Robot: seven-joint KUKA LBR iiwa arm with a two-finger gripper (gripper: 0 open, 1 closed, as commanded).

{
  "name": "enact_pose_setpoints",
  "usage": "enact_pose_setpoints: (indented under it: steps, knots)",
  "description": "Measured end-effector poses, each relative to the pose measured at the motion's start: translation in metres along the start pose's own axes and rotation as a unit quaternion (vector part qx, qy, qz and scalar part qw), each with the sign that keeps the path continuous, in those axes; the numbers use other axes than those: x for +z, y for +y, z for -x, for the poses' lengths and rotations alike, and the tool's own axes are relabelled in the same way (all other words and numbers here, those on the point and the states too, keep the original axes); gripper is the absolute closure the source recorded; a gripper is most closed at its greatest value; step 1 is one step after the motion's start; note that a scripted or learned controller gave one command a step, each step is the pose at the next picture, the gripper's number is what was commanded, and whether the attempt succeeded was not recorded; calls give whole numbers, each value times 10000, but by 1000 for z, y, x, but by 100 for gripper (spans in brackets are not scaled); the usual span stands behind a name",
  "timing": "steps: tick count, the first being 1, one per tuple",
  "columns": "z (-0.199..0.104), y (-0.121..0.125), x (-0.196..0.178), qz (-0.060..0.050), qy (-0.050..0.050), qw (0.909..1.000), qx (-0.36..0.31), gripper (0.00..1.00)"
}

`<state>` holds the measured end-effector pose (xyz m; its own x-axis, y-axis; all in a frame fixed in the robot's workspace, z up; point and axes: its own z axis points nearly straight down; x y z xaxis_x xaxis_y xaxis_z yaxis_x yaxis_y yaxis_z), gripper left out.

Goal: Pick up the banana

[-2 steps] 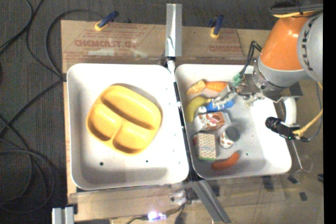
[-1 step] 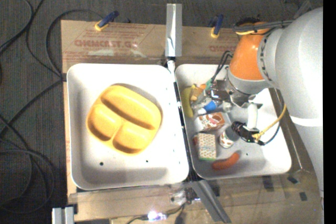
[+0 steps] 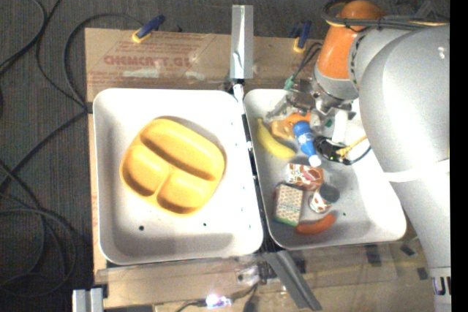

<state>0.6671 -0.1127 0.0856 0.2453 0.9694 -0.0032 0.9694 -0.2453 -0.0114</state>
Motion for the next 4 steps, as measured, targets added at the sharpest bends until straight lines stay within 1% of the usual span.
enact_pose_setpoints:
  steps: [1,2,3,4]
  knots:
    - [14,-36,-2,101,1,9968,-791,0]
    - [11,-29,-21,199,18,9965,-811,100]
    - [12,-33,-14,129,10,9966,-808,0]
    - [2,-60,-2,120,-17,9940,-1090,0]
